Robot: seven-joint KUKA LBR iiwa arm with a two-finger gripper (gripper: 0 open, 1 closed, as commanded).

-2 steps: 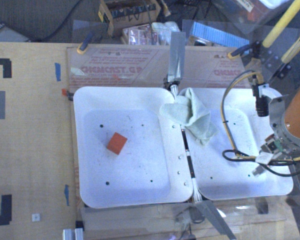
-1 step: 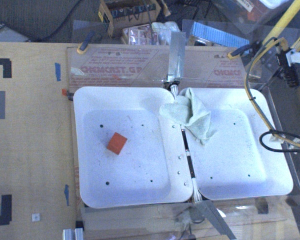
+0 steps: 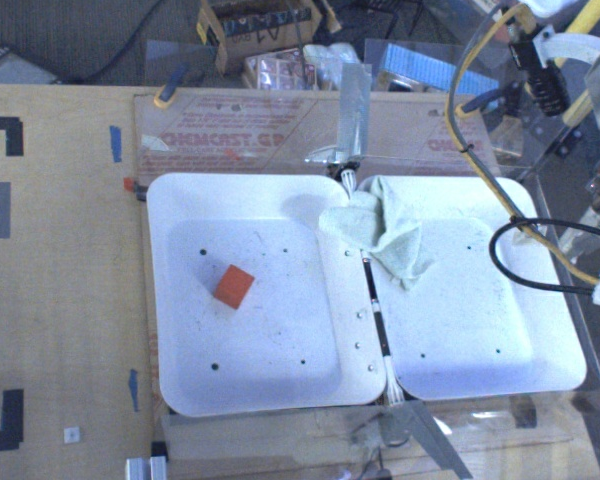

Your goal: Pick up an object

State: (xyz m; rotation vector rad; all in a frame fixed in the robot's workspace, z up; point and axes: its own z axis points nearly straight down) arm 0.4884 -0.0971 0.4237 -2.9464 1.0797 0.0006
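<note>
From the camera view, an orange block lies in the left bin, a pale cloth draped across the bins' shared rim. The block looks light and stiff; I'd pinch its flat sides. My jaws' state I cannot tell.

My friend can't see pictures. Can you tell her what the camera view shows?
An orange block lies in the left white bin. A pale cloth is draped over the divide between it and the right bin. Both bins sit on a wooden bench.
</note>
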